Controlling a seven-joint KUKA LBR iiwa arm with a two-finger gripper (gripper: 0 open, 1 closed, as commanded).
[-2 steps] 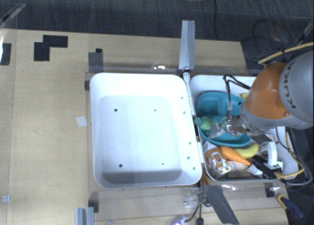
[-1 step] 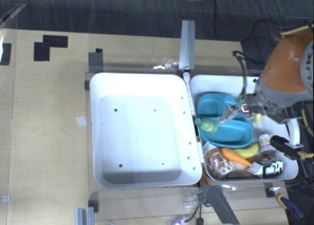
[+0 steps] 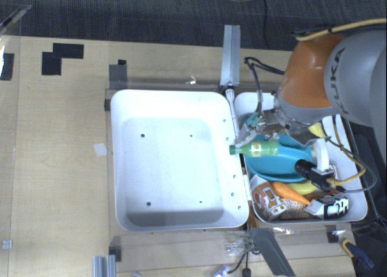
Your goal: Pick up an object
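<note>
The right bin (image 3: 358, 212) holds a heap of objects. A green bottle (image 3: 256, 148) lies on its side across the bin's left rim, resting on a blue bowl (image 3: 275, 166). An orange carrot (image 3: 291, 194) and a brown printed packet (image 3: 269, 202) lie nearer the front. A black and white item (image 3: 331, 207) sits at the front right. My gripper (image 3: 259, 122) hangs low over the back left of this bin, just above the green bottle, under the orange wrist band (image 3: 305, 79). The arm hides the back of the bin.
The left bin (image 3: 121, 149) is a broad white tray beside the right one. A yellow object (image 3: 317, 129) peeks out beside the arm. A grey metal post (image 3: 231, 55) stands behind the divider. Cables (image 3: 254, 70) run close to the wrist.
</note>
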